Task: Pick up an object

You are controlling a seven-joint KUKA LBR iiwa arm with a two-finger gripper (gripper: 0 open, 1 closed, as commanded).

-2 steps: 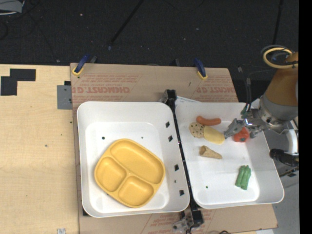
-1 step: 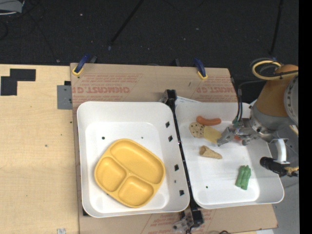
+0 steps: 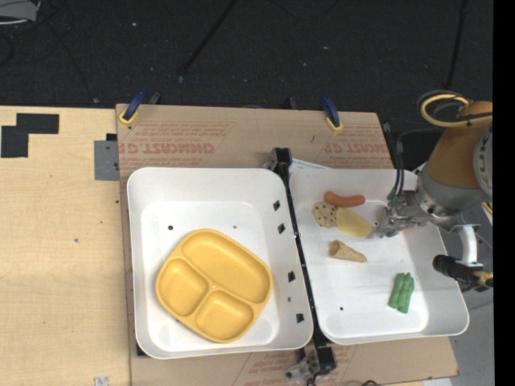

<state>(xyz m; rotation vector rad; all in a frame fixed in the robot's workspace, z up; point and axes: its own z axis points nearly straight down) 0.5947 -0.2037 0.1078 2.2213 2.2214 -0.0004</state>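
the gripper (image 3: 386, 225) is seen low in the right bin (image 3: 438, 316), just beside a yellow piece (image 3: 352, 223). a cone (image 3: 347, 252), sausage (image 3: 344, 200) and green toy (image 3: 401, 291) are scattered nearby.

Two white bins on the bench, left bin (image 3: 145, 207) and right bin (image 3: 434, 312). One yellow divided plate (image 3: 213, 284) in the left one, three compartments to it. Over in the right: one red sausage (image 3: 344, 199), one cookie (image 3: 324, 213), one pale yellow wedge (image 3: 352, 223), one cone (image 3: 347, 252), one green piece (image 3: 401, 292). Five small items. Two blue clamps (image 3: 331, 112) along the far edge.
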